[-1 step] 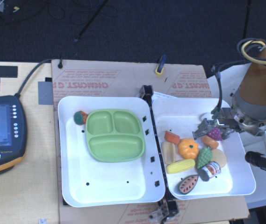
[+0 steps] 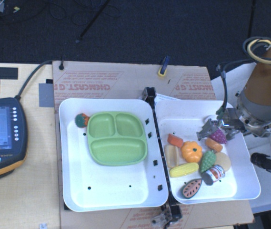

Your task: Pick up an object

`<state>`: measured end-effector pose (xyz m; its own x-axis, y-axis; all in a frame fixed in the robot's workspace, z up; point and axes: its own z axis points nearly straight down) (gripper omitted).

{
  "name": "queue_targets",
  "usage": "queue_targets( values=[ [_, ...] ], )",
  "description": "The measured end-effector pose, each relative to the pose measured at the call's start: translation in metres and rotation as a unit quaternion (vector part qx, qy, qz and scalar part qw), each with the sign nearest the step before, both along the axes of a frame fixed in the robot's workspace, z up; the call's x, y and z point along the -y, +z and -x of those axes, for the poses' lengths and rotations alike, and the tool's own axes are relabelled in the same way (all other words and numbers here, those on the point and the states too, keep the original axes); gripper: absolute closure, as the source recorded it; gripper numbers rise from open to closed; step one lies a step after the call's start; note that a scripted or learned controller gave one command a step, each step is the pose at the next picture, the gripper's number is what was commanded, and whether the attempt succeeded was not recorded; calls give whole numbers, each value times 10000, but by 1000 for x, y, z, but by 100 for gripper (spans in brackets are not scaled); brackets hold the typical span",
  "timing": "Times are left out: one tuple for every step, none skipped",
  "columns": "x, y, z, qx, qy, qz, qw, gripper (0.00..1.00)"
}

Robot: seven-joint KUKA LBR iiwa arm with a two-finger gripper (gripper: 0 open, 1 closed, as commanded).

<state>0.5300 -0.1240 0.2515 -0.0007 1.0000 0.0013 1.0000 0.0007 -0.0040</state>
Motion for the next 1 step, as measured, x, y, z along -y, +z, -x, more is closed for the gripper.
queue_targets(
  values=[
    [0, -44, -2, -21, 2, -3, 10000, 0]
  ],
)
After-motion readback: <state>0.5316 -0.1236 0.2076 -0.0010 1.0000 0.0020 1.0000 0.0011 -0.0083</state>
